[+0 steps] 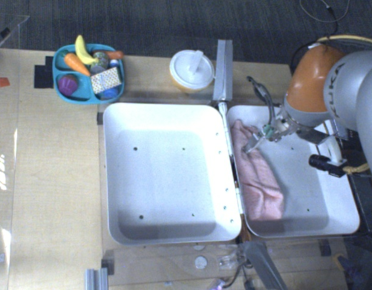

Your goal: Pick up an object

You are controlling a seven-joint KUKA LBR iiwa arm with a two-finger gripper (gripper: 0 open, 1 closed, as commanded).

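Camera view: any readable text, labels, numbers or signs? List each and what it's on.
None readable.
Patterned item in the blue tray: print too blurred to read.
Red tag on the bench: no legible marking.
Pink cloth, both bins, white lid: no lettering visible.

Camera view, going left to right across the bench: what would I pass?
Blue toy tray → left white bin → yellow cup with white lid → pink cloth → right white bin → grey and orange arm.
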